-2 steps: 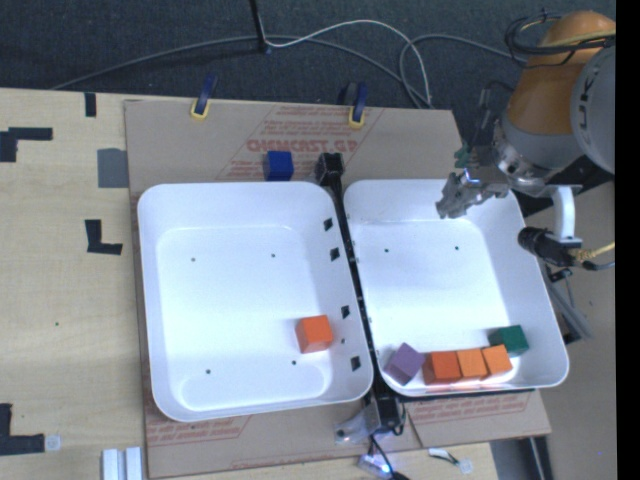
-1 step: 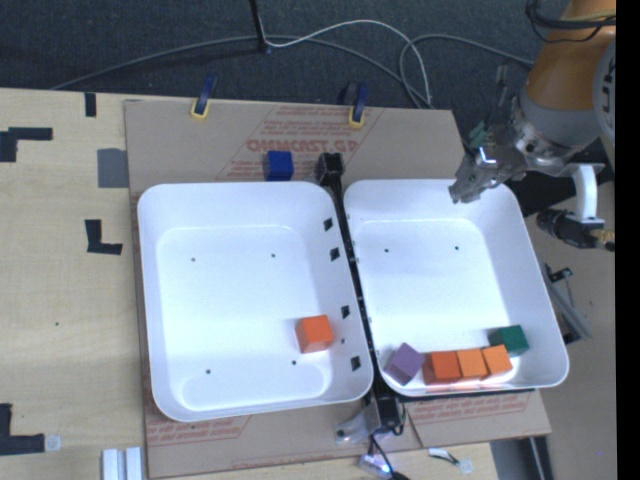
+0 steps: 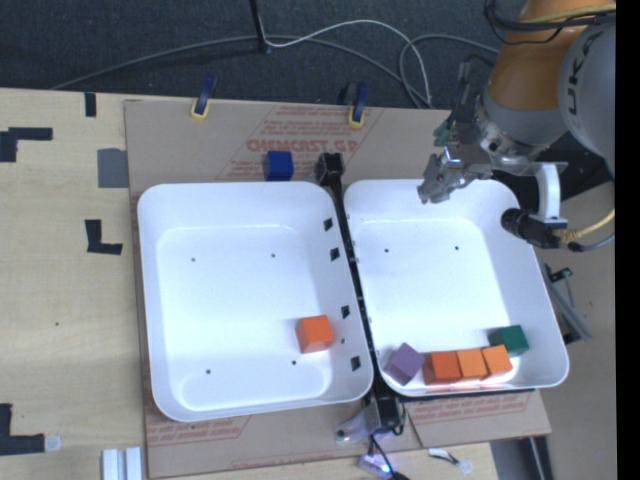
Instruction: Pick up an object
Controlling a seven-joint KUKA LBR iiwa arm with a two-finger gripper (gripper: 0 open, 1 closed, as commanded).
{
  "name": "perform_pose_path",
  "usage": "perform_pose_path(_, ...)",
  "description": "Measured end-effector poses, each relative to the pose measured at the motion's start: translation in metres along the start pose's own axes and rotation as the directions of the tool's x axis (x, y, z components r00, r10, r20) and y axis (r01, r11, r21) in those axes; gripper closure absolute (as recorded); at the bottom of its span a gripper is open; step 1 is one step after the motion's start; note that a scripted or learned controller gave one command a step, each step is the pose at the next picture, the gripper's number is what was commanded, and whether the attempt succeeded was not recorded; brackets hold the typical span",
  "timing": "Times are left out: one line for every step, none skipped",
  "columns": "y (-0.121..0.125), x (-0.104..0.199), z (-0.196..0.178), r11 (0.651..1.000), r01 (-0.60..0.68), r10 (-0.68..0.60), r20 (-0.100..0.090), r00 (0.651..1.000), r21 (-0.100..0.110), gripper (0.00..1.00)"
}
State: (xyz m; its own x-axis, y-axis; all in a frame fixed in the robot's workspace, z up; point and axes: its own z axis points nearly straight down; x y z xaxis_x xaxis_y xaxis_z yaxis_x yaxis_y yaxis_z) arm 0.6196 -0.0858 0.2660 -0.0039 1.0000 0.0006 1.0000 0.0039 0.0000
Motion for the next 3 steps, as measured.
perform_pose_path(-0.006, 0.054, 0.0, 1.0, 0.001, -0.001, -0.001, 1.0, 0.0, 1.0)
perform_pose_path(-0.018, 0.102, 0.005, 1.0, 0.0, 0.0, 0.0, 1.0, 0.001, 1.0)
perform_pose_path(-0.018, 0.155, 0.016, 1.0, 0.0, 0.0, 0.0, 1.0, 0.001, 1.0)
